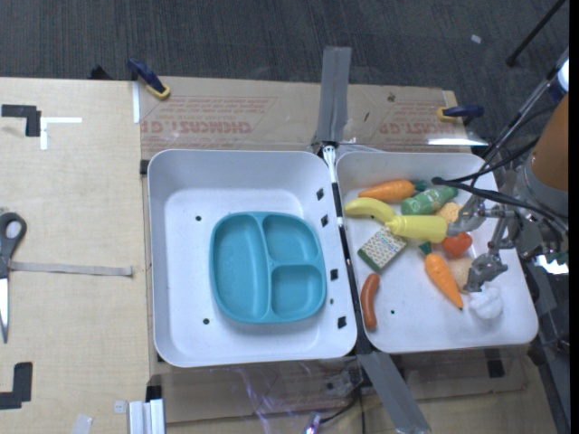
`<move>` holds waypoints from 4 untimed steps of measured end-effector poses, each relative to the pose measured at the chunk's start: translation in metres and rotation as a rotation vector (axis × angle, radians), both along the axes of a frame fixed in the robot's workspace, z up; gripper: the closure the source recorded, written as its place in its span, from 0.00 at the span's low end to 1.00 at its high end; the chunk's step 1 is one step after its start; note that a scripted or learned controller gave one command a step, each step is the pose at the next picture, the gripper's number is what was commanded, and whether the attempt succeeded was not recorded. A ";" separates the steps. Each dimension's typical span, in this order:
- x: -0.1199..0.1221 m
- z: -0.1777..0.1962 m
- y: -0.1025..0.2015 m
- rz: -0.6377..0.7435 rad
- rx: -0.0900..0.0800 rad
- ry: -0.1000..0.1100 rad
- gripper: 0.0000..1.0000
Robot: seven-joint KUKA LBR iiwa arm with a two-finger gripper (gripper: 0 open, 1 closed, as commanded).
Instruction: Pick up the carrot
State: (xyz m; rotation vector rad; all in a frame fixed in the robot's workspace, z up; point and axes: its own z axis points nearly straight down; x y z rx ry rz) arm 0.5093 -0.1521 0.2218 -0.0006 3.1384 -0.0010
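The carrot [443,280] is orange and tapered, with a small green top. It lies slanted in the right bin [425,333], its tip pointing to the front right. My gripper [479,242] hovers over the bin's right side, just right of the carrot. Its fingers stand open, one finger [469,215] further back by the corn and the other nearer, beside the carrot's tip. Nothing is between them. A red tomato [458,245] sits just left of the gap.
Crowded around the carrot are a yellow corn cob [418,228], a banana [369,208], a green item [425,202], an orange oblong item [387,190], a checkered cracker [382,249], a hot dog [369,299] and a white lump [487,305]. The left bin [172,242] holds a teal divided plate [269,267].
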 end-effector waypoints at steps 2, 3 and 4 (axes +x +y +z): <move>-0.021 -0.129 0.002 -0.120 0.000 -0.001 0.00; -0.018 -0.119 0.003 -0.115 -0.001 -0.007 1.00; -0.015 -0.109 0.004 -0.111 -0.003 -0.013 1.00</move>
